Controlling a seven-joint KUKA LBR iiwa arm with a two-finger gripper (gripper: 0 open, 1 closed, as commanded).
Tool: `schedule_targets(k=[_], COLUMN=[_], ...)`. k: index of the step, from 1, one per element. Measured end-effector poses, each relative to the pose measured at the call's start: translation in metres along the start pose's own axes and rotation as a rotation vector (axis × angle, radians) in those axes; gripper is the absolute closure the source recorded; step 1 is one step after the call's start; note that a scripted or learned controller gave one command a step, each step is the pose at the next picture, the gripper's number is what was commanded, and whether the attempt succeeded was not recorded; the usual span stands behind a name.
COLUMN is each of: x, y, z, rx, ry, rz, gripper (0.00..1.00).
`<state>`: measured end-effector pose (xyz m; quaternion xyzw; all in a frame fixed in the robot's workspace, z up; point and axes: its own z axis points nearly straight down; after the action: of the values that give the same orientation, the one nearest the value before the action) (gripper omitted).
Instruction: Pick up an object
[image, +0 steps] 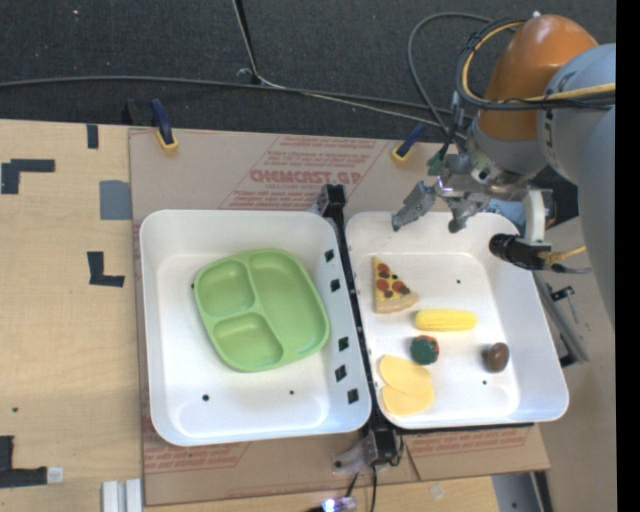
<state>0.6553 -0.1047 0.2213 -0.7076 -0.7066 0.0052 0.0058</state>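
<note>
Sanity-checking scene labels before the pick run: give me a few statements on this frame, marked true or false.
1. The green tray lies in the left bin. True.
2. The pizza slice is on the green tray. False: it lies in the right bin.
3. The gripper has its jaws open above the right bin's far edge, holding nothing. True.
4. The corn sits between the pizza slice and the green ball. True.
5. The brown piece touches the yellow slices. False: they lie apart, with bare bin floor between them.
</note>
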Motion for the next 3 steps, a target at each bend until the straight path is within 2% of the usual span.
schedule_targets(k=[1, 2, 3], x=[0.0, 0.003, 0.009], y=[0.003, 0.009, 0.001], z=[-0.009, 0.053, 0.102], rx=[-0.014, -0.01, -0.01], ry=[-0.001, -0.002, -0.001], rz=[-0.003, -0.004, -0.004], gripper=[0.0, 0.0, 0.0])
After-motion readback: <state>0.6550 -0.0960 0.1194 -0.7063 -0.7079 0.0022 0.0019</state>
